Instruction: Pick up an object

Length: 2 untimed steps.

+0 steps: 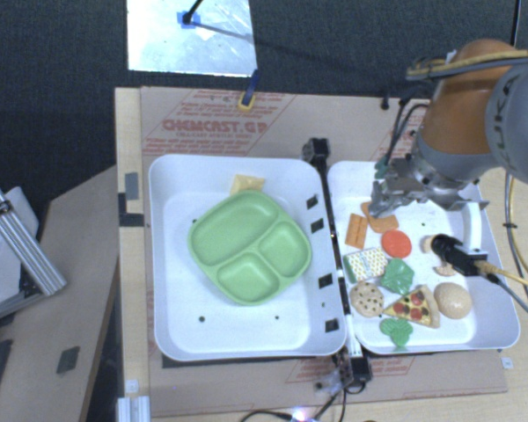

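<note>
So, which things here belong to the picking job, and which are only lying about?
For the job:
gripper, above the right bin
toy food in that bin: red disc, orange wafer, pizza slice, cookie, bread roll

Lying about:
green plate in the left bin
yellow piece behind the plate
foil sheet

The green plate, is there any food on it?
Empty. The green plate sits in the left bin and all three of its sections show bare green. The toy food lies in the right bin.
</note>
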Each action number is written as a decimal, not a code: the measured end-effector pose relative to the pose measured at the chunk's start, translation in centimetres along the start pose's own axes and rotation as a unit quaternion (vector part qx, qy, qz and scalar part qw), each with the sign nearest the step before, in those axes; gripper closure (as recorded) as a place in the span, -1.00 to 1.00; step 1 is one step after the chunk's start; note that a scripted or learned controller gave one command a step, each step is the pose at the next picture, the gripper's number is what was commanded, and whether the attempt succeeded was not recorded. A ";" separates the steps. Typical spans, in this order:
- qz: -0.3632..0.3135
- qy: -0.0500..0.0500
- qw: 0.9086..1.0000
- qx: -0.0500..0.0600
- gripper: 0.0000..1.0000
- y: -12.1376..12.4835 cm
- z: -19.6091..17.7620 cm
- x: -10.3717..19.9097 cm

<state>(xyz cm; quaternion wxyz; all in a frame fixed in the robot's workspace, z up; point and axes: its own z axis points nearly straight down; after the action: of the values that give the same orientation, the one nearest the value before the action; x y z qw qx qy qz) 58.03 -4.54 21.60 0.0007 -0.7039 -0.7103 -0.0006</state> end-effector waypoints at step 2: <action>0.000 0.000 1.000 0.000 1.00 -2.6 -0.5 9.0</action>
<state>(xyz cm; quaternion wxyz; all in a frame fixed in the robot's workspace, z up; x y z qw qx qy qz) 55.37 4.45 22.13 0.0009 -0.7037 -0.7105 -0.0009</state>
